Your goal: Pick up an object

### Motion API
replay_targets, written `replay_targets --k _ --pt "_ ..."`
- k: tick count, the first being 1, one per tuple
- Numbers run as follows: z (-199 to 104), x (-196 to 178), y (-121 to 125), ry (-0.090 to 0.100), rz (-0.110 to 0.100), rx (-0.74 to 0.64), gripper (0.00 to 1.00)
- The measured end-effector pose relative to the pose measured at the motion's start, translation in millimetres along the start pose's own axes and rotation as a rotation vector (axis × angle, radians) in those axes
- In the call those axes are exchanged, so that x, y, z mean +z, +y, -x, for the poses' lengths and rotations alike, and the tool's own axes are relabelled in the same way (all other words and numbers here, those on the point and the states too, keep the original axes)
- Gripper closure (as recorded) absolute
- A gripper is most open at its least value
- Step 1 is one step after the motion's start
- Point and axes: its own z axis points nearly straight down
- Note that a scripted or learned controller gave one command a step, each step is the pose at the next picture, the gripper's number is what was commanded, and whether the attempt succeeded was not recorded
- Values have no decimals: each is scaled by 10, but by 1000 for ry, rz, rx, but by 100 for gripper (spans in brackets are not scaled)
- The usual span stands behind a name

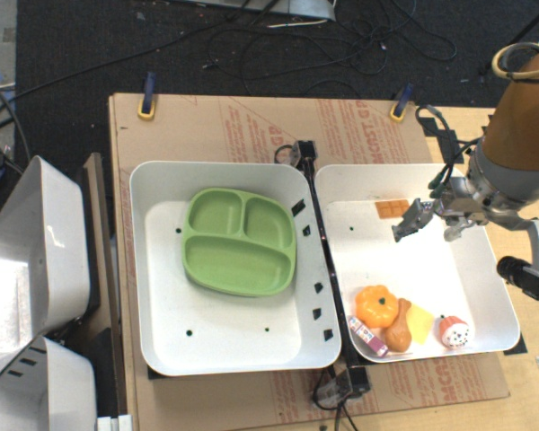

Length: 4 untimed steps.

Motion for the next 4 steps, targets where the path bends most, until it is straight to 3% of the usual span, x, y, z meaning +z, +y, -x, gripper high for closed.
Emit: replay_targets --k 1,3,4 --pt "-2 -61 21 -2 11 -3 0" --pt "18 1187 107 -1 7 1 0" --pt "13 1619 104 -1 8 0 0"
